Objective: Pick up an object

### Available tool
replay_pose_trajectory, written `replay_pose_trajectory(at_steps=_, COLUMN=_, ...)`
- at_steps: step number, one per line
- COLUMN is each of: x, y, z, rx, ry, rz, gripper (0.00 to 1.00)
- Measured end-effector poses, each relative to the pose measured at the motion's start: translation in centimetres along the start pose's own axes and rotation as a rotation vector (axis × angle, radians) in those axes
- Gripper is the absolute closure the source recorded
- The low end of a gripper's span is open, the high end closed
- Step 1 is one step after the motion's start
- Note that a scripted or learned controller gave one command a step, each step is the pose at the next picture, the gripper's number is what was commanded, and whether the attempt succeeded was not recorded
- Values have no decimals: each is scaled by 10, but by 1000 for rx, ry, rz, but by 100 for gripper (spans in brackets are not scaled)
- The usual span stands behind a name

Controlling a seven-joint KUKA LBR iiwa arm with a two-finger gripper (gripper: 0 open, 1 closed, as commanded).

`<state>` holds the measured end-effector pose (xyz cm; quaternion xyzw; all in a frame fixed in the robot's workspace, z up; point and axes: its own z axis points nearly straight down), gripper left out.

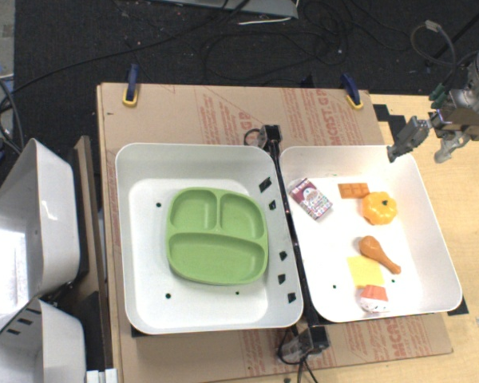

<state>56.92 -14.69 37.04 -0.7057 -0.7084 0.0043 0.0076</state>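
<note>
Nearest the camera, at the lower left of the frame, two white containers [28,238] are seen standing off the bench. On the cardboard-covered bench [215,110] two shallow white bins are set side by side. In the left bin [136,182], at the centre of the frame, a green divided plate [218,236] is laid flat. In the right bin [431,238], at the right of the frame, the loose objects are gathered: a small purple-and-white packet [310,198] near the upper left corner of that bin, an orange flat piece [353,190] just to its right, a yellow-orange toy pepper [380,208] just below that piece, a brown toy drumstick [378,254] lower down, a yellow block [365,272] touching or just beside the drumstick, and a small pink-and-white item [373,297] near the bin's lower edge. Two clamps [131,86] are fixed at the bench's upper edge.

The gripper [422,142] is seen at the upper right of the frame, above the upper right corner of the right bin, raised and well apart from every object. Its two fingers are spread apart, released, and nothing is held between them.

Judged from this, the task is at its start: no object has been chosen by contact, none is lifted, and all lie in the bin. The approach, the descent, the closing and the lift are all left to be done.
</note>
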Motion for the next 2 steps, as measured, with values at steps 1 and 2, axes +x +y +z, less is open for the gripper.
replay_pose_trajectory(at_steps=1, x=-24, y=39, z=-152, rx=-35, ry=-12, rz=1, gripper=0)
replay_pose_trajectory(at_steps=2, x=-41, y=40, z=-136, rx=-16, ry=-6, rz=7, gripper=0)
